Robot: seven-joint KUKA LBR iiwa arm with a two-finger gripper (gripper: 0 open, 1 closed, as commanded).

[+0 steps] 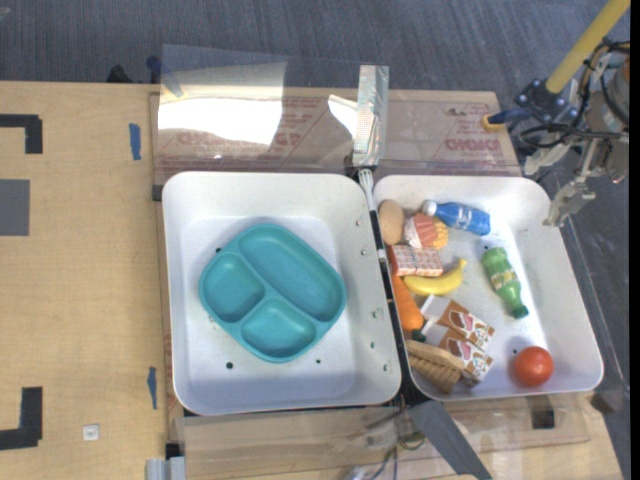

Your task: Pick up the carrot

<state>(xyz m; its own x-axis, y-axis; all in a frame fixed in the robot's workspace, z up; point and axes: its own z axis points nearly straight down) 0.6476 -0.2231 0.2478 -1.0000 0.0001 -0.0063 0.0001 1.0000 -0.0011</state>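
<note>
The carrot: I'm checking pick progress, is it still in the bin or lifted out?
In the bin. The carrot lies against the right bin's left wall, under the banana.

Both white bins (pixel 190 368) are seen as smooth, faintly glossy plastic. The teal plate (pixel 272 290) appears as matt plastic, the bench (pixel 80 268) as bare unvarnished wood, the carrot (pixel 407 308) as glossy plastic.

Bright, even light from overhead; strong glare off the clear plastic sheet (pixel 240 118) at the far edge; the two shallow white bins (pixel 190 368) show soft shadows; the whole picture is slightly soft, grainy.
</note>
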